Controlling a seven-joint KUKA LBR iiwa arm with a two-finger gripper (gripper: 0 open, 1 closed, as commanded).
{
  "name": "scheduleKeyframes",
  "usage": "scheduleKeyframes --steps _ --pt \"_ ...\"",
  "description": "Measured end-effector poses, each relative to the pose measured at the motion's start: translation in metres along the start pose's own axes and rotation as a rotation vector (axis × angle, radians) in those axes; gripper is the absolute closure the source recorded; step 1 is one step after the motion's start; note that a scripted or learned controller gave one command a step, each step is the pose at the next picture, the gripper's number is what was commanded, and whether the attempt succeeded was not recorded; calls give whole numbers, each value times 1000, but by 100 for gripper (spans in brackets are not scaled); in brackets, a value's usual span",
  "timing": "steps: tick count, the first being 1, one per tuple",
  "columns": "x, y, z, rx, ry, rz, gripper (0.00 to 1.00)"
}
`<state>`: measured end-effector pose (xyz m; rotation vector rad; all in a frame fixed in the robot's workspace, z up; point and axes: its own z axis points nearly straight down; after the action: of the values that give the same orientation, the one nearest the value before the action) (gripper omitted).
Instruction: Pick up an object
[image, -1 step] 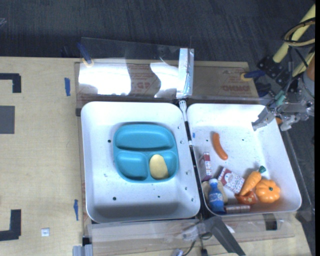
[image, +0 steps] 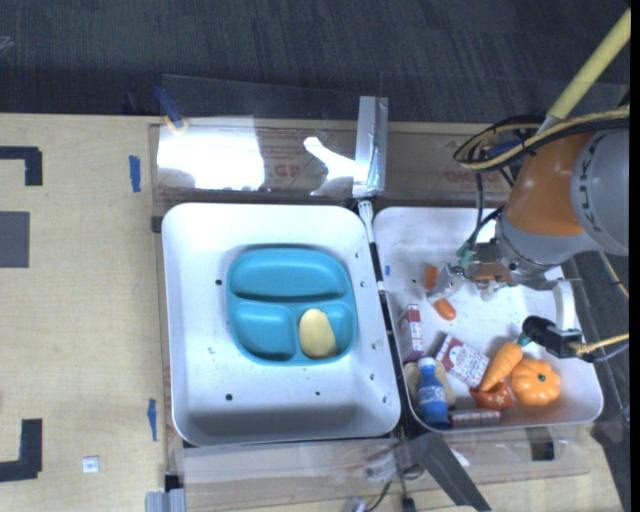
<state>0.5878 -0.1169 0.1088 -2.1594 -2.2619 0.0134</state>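
Note:
My gripper hangs over the upper middle of the right bin, below the orange band of the arm. Just left of it lie two small orange pieces, one beside the gripper and one a little lower. An orange carrot and an orange pumpkin sit at the bin's lower right. A blue bottle, a red-and-white packet and a small red stick pack lie along the lower left.
The left bin holds a blue compartment tray with a yellow egg-shaped object in its lower right compartment. A metal divider stands behind the bins. Cables loop near the arm.

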Motion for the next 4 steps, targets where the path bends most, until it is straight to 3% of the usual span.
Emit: scheduleKeyframes --steps 1,2,3,4 --pt "14 19 22 -18 -6 -76 0" --pt "13 21 14 -22 -6 -73 100" --pt "13 21 14 -20 -6 -73 0" --pt "12 21 8 -19 -5 -70 100"
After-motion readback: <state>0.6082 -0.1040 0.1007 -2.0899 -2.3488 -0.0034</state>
